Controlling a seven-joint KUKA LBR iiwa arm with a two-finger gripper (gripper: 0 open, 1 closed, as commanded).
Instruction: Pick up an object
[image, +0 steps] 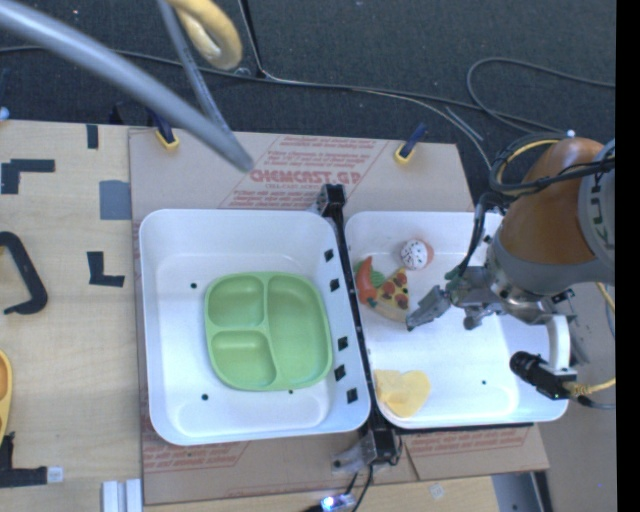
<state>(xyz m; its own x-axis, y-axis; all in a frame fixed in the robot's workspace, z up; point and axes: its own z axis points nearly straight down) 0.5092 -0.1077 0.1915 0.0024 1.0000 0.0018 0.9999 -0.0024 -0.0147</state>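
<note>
Gripper looks open, holding nothing; I'd drop straight onto the pizza slice just left, then close.

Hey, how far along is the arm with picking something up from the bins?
Nothing looks picked yet. The gripper sits low in the right white bin, beside the red-and-green pizza-slice toy. The speckled ball and yellow chip-shaped piece lie untouched. Grasping and lifting remain.
</note>
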